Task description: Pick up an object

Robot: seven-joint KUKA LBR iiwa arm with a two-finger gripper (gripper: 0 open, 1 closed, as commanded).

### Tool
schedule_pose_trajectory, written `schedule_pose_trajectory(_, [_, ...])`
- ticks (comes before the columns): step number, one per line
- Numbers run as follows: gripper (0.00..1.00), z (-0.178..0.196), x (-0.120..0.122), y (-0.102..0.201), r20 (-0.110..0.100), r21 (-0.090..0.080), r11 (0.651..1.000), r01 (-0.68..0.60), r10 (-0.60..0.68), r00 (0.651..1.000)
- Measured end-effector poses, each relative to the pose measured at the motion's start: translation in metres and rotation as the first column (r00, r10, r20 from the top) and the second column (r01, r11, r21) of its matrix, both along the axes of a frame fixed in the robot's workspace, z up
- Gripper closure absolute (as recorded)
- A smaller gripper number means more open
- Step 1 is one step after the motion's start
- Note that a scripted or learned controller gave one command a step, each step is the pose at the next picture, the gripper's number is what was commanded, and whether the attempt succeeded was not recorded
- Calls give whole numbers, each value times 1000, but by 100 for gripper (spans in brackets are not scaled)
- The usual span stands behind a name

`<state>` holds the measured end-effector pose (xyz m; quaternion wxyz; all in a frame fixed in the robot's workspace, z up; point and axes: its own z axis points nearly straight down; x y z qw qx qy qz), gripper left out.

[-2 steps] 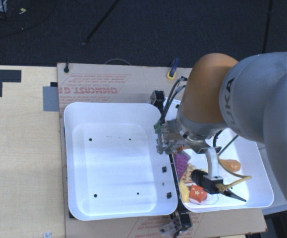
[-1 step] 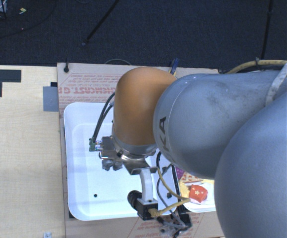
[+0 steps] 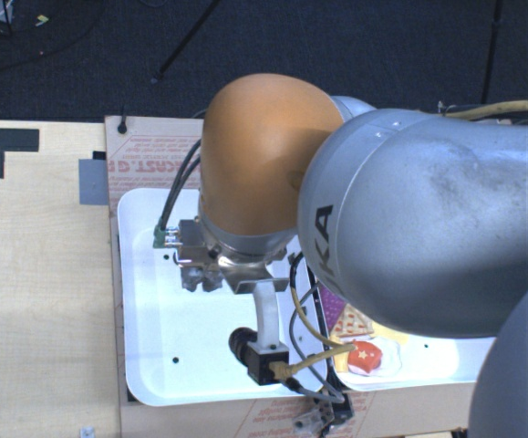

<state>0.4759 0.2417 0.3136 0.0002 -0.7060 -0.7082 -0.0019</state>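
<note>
The arm's orange band and grey link cover most of the scene. Below the orange band, my gripper (image 3: 200, 276) hangs low over the left part of the white bin (image 3: 145, 336). Nothing shows on the bin floor right beside it. To the gripper's right, under the arm's edge, a small cluster of objects peeks out. It holds a red piece with a white star (image 3: 366, 358), a tan piece with red marks (image 3: 351, 323) and a purple piece (image 3: 330, 303). The arm hides the rest of that cluster.
A brown cardboard sheet (image 3: 150, 153) lies under the bin, on a pale wooden bench (image 3: 36, 290) that extends to the left. Bare white bin floor (image 3: 191, 354) stretches left of and in front of the gripper. The arm covers the right side.
</note>
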Motion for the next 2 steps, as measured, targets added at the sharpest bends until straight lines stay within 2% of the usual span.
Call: schedule_pose_trajectory(2, [100,8,-1,2,-7,-5,1000,-2,2,1000])
